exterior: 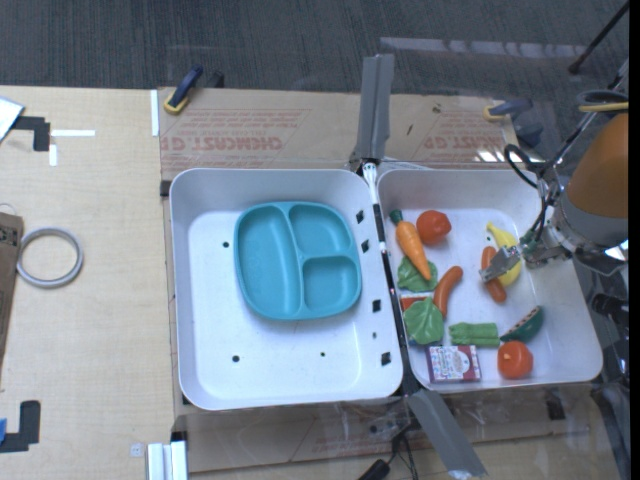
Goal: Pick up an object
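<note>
In the right-hand bin (pixel 575 313), the hand (pixel 503 265) is down among a scatter of toy food, reaching in from the right on the grey arm (pixel 560 238) with its orange band (pixel 603 173). The hand sits right at a banana (pixel 503 243) and a small red-orange piece (pixel 489 268); the metal parts and the two toys overlap, so I cannot tell how far the hand is open or whether anything is actually caught in it.

To the left in the same bin, a carrot (pixel 413 249) lies slanted near the dividing wall, with a tomato (pixel 433 227) just beside its top end. Below the carrot are a leafy green piece (pixel 414 276) and a chili pepper (pixel 447 286) lying at an angle. Further toward the front lie another green leaf (pixel 424 320), a green pod-like piece (pixel 473 334), a small pink-and-white carton (pixel 453 363), a second tomato (pixel 515 359) and a dark green slice with a red edge (pixel 526 322) near the right wall.

The left bin (pixel 200 298) holds a teal divided plate (pixel 298 259) with three sections, lying flat toward the back.

On the wooden worktop (pixel 90 268) to the left, a roll of tape (pixel 45 257) lies well apart from both bins. A blue-and-yellow clamp (pixel 184 89) rests at the back edge.
</note>
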### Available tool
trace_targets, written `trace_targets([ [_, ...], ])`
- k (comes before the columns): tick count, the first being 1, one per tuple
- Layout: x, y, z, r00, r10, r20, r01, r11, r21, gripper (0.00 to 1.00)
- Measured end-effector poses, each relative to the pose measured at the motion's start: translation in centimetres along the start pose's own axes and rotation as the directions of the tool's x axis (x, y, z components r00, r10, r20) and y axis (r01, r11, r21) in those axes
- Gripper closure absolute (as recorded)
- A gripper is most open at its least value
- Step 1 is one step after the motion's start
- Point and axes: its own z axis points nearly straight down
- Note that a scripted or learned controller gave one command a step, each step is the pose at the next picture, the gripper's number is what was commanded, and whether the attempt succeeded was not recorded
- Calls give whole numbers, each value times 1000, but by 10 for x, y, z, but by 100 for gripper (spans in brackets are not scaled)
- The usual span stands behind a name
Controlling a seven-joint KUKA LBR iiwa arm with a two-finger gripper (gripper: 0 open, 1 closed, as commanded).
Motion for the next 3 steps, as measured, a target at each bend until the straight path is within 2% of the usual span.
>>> trace_targets([
  [1, 2, -34, 0, 1000, 17, -10, -17, 1000, 1, 0],
  [2, -12, 27, 0, 1000, -14, -7, 14, 1000, -2, 0],
  [3, -17, 27, -13, 1000, -13, 3, 13, 1000, -7, 100],
])
